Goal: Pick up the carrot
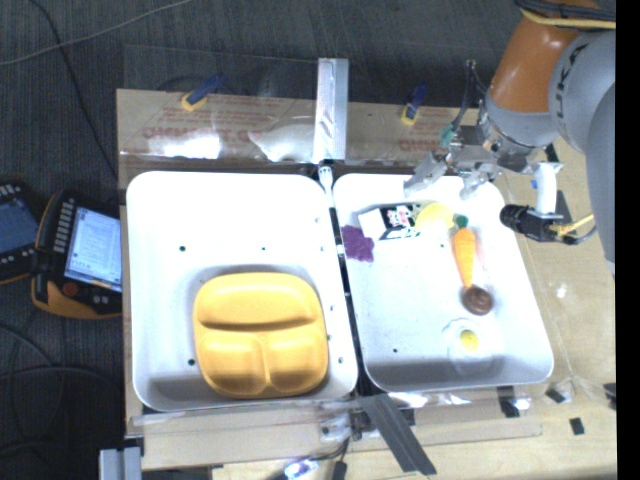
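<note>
The carrot [465, 255] is orange with a small green top. It lies lengthwise in the right bin [420, 358], near that bin's right wall, green end toward the back. My gripper [455, 176] hangs over the back edge of the right bin, just behind the carrot and apart from it. Its two fingers [424, 179] are spread open with nothing between them.
A yellow lemon-like piece [435, 213] and a black-and-white card [398, 219] lie just left of the carrot's top. A purple item [357, 243] sits by the divider. A brown round piece [478, 300] touches the carrot's tip, with a small yellow piece [467, 340] below. A large yellow mould [262, 333] fills the left bin's front.
</note>
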{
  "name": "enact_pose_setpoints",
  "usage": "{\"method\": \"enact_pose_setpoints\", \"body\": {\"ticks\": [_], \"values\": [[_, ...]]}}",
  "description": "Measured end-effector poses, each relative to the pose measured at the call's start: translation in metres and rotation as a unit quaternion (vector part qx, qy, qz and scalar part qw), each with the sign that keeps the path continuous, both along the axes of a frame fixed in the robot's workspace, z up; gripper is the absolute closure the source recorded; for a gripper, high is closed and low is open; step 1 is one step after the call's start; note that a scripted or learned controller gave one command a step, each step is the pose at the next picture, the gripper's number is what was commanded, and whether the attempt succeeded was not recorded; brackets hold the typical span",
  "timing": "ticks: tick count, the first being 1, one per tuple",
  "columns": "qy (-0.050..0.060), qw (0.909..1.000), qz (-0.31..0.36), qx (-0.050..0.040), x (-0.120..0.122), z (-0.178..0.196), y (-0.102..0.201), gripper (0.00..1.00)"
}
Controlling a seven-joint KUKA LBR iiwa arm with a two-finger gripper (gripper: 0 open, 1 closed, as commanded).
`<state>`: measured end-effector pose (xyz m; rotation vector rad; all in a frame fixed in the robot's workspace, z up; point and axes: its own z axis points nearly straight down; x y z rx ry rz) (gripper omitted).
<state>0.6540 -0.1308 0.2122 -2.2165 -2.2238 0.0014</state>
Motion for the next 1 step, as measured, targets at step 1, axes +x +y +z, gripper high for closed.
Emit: {"method": "enact_pose_setpoints", "body": {"ticks": [1], "values": [[-0.001, 0.9787, 0.205, -0.0003, -0.0559, -0.0539, -0.0459, 0.00]]}}
